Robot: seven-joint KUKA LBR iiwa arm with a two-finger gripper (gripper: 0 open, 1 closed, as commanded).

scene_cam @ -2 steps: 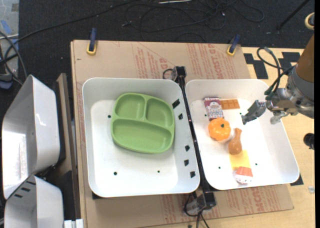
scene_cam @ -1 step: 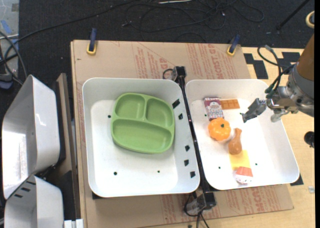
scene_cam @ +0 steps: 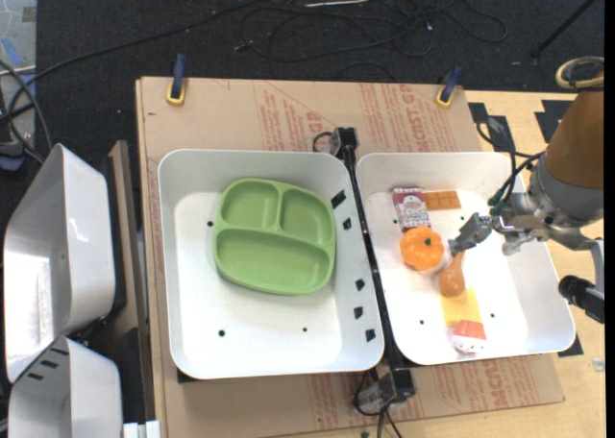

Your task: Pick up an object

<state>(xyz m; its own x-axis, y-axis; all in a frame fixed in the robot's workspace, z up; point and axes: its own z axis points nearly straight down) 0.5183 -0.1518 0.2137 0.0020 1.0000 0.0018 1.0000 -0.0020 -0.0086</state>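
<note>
1 orange pumpkin (scene_cam: 422, 249) beside jaws (scene_cam: 470, 233)

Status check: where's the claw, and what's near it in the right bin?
Claw low over right white bin, nothing seen between fingers. Round orange pumpkin-shaped toy just left of it. Brown pear-shaped piece directly below, crowding.

You see a matt green plastic tray (scene_cam: 276, 236) in smooth white bins (scene_cam: 183, 263). The board (scene_cam: 288, 109) beneath looks like raw, printed cardboard.
</note>
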